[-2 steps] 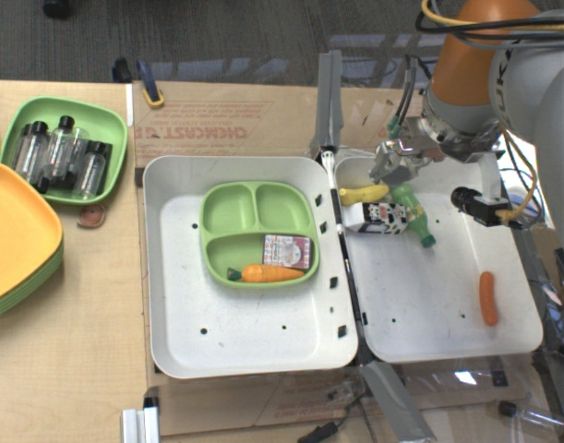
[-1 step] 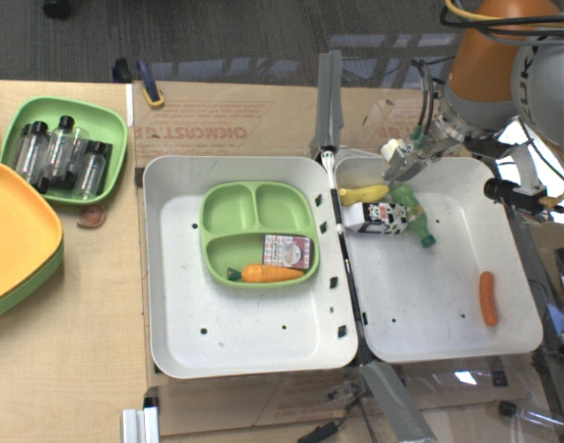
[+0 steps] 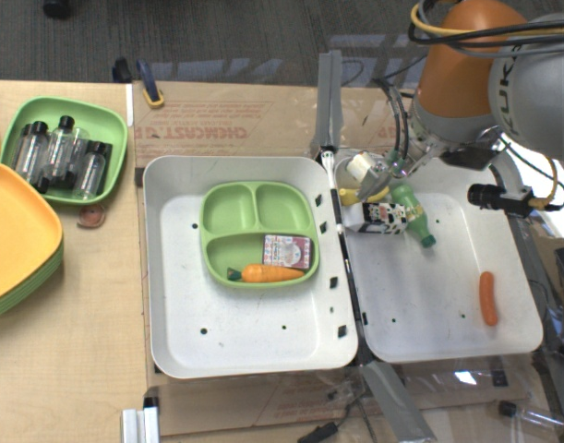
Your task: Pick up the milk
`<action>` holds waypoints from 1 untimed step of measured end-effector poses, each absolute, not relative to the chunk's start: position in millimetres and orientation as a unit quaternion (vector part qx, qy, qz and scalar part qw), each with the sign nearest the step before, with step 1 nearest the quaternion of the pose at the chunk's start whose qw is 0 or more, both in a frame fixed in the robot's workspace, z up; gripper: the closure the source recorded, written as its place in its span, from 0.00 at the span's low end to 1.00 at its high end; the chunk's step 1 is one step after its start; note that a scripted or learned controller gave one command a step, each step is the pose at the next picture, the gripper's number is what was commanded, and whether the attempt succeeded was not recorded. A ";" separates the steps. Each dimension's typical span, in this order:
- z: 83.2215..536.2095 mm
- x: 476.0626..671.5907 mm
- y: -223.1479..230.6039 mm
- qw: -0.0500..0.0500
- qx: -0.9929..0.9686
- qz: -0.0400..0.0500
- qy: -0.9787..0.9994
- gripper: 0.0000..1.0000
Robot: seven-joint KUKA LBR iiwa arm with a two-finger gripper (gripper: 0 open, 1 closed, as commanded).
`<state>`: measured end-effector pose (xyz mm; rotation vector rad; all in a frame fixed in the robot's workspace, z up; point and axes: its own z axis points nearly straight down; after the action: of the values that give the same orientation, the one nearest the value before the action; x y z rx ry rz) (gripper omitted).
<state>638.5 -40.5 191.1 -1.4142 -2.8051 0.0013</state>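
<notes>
Wooden bench (image 3: 69, 358), two white bins (image 3: 171, 321) — grey carpet (image 3: 217, 17) behind

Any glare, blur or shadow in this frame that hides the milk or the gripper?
Camera view: sharp, evenly lit. The milk carton reads clearly in the right bin, soft shadow beside it. The gripper sits in clutter by the green bottle, too small to resolve. Mild glare on the arm's grey shell.
</notes>
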 end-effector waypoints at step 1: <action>190.6 658.7 -35.0 0.000 -0.590 0.001 -0.808 1.00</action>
<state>658.7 -35.0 190.6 -1.8527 -2.5381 0.0029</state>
